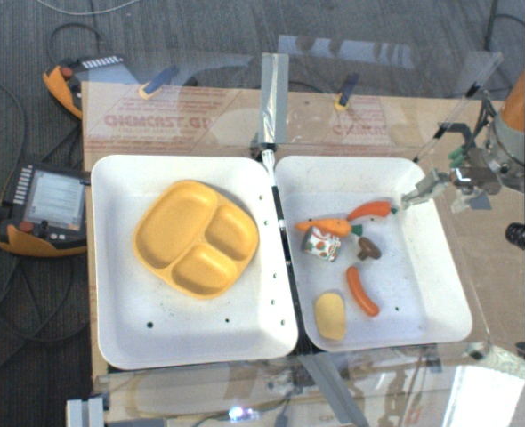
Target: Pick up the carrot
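Hovering at the right bin's (440,238) edge, the pincer (415,197), grip unclear, nears the carrot (327,227): light, stiff, best gripped mid-body.

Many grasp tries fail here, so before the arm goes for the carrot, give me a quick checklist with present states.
1. Carrot in view in the right bin: ok.
2. Gripper above the carrot: not ok, it sits near the bin's right wall.
3. Room around the carrot: not ok, a small can touches it.
4. Lookalikes: not ok, an orange chili lies close.
5. Finger opening: cannot tell.
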Action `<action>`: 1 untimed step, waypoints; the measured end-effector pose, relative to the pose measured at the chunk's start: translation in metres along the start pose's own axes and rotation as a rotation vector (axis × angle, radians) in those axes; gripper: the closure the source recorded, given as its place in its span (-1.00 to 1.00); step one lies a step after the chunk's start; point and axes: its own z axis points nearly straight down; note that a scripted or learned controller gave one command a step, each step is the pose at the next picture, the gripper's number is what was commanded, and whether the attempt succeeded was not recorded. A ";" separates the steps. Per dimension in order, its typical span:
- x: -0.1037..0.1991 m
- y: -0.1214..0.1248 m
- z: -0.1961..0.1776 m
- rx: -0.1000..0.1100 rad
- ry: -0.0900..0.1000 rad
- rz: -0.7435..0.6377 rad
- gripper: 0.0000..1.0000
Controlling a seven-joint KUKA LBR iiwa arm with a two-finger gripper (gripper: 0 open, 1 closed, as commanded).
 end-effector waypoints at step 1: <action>0.071 -0.022 0.170 -0.012 -0.003 -0.094 -1.00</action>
